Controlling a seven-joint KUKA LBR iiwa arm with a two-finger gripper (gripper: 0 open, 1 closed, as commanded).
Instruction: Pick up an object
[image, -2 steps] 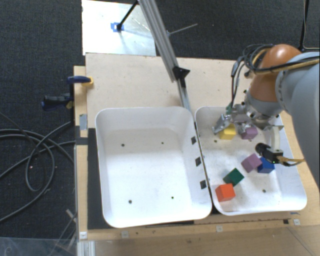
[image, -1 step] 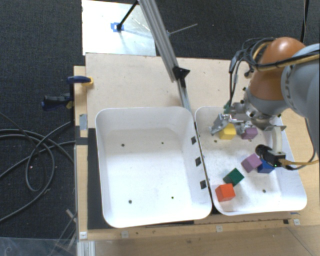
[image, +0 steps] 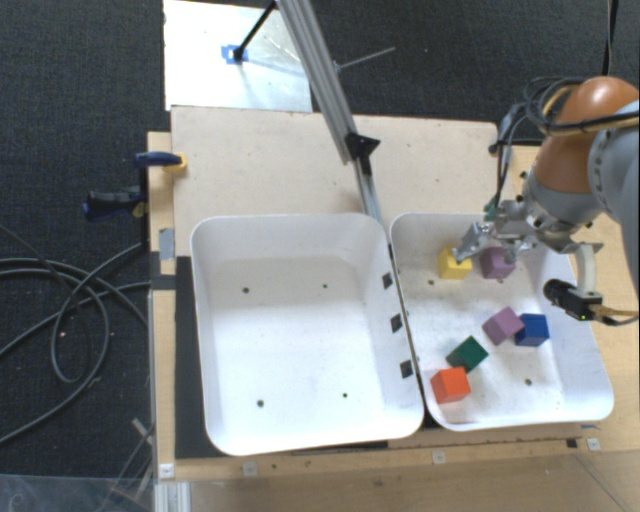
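Blocks lie in my right bin (image: 590, 395): orange block (image: 451, 384), green block (image: 466, 353), yellow block (image: 454, 264), purple ones, blue block (image: 532, 329). Pincer (image: 487, 243) hangs between yellow and upper purple block (image: 497, 263); I cannot tell its spread. Nothing lifted yet, I judge.

My surface (image: 260, 160) is a pale, bare board, and dark carpet floor (image: 70, 100) lies all around it. Black cables (image: 60, 300) loop over the carpet beside its left edge. A blue clamp (image: 115, 203) with a yellow tip grips that same edge, near the far corner. Beyond the far edge a light, shiny sheet (image: 235, 55) lies on the floor, and a slim metal pole (image: 325, 80) slants over it down toward me.
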